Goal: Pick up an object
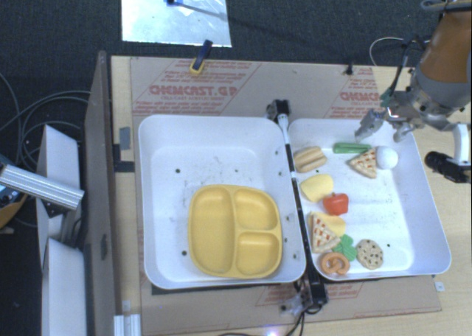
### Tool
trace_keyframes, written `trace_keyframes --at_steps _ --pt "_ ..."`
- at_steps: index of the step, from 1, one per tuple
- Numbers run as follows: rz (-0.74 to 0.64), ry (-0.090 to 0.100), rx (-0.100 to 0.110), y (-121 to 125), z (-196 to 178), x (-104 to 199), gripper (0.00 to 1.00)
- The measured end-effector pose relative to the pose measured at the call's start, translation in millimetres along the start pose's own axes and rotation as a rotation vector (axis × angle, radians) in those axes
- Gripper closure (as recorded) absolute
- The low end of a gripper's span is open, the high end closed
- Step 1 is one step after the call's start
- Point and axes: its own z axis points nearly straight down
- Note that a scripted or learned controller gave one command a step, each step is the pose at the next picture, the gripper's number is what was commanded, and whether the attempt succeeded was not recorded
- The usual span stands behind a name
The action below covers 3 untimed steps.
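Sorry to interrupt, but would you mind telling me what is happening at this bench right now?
A grey robot arm with an orange band reaches in from the right, and its tool hovers open over the far edge of the right bin, holding nothing. Just below it lie a green piece, a white egg and a pizza slice; more toy food fills that bin. The left bin holds a yellow divided plate. Nothing has been picked up yet.
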Motion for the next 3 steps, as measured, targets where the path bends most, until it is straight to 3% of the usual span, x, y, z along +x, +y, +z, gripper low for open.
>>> trace_keyframes --at_steps 1,2,3 --pt "0.003 0.003 0.009 -60.5 59.6 24.3 0.0" --pt "0.002 0.002 0.004 -89.1 139.9 58.1 0.0" --pt "0.002 0.0 -0.003 -86.2 125.1 56.0 1.0"
